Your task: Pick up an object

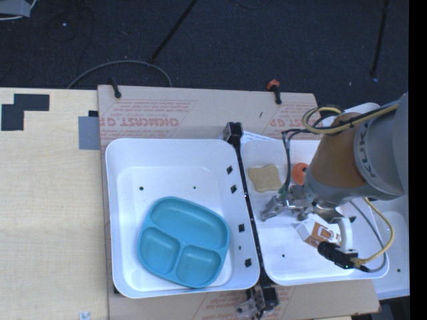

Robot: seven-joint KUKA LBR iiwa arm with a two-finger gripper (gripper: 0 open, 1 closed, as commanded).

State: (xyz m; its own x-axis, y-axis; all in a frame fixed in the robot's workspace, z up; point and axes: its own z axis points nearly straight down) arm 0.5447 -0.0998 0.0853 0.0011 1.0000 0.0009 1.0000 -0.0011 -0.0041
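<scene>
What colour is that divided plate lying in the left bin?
Light blue, all over. The divided plate shows plainly in the camera view, lying in the left bin.

left of gripper (272, 209): bin divider (243, 205) blocks | past it: blue tray (183, 241) fills left bin (127, 179) floor | ahead: tan sponge (265, 177) near | below: bare floor

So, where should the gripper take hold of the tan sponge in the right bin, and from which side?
Probably from straight above, gripping the tan sponge across two opposite edges. It lies flat on the right bin floor, squarish and low, so it offers no handle. The gripper is just below it in the view.
</scene>
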